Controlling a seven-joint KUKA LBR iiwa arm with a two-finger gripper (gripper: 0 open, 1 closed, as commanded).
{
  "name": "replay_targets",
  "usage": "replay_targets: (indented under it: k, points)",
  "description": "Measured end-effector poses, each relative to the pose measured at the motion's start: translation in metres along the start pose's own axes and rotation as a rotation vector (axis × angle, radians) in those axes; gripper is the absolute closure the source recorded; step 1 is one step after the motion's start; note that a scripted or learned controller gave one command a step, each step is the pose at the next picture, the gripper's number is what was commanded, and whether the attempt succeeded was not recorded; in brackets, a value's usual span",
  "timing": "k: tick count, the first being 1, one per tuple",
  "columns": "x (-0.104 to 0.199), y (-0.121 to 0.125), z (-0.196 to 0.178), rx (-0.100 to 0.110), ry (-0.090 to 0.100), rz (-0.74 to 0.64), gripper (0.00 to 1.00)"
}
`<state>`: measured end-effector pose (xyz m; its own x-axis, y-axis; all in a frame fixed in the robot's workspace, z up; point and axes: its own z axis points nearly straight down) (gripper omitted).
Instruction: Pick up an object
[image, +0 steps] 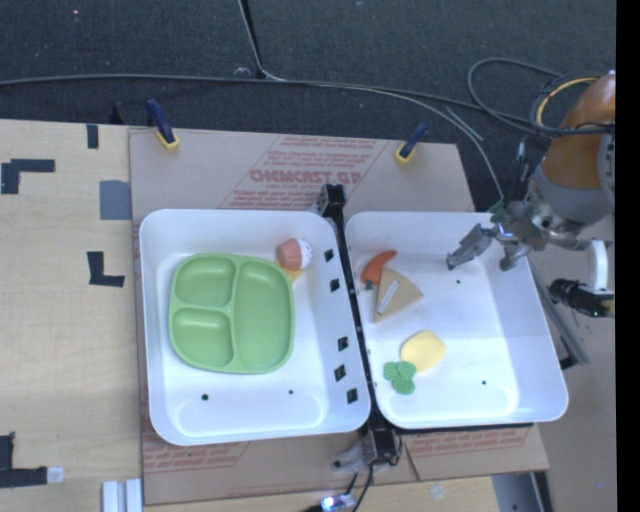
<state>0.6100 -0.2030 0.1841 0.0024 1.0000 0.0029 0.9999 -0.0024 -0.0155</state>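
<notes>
In the right bin (520, 330) lie a tan wedge (398, 293), an orange-red piece (377, 265), a yellow lump (423, 350) and a green sprig (401, 376), well apart from the gripper (486, 250), whose jaws are spread with nothing between them. Wedge and orange-red piece touch, so a grasp may slip. The cardboard (300, 170) bears red lettering, too blurred to read.

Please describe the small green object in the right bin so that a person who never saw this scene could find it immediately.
Look at the right bin, the one nearer the arm. Along its left side, toward the near edge, lies a yellow lemon-like piece; the small green object touches its lower left. It is the only green thing in this bin, bumpy like a broccoli floret, and smaller than the yellow piece.
</notes>
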Motion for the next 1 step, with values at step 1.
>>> replay_targets:
  k: [1]
  points:
    - [0.0005, 0.0033, -0.0092, -0.014, -0.003, -0.004, 0.00]
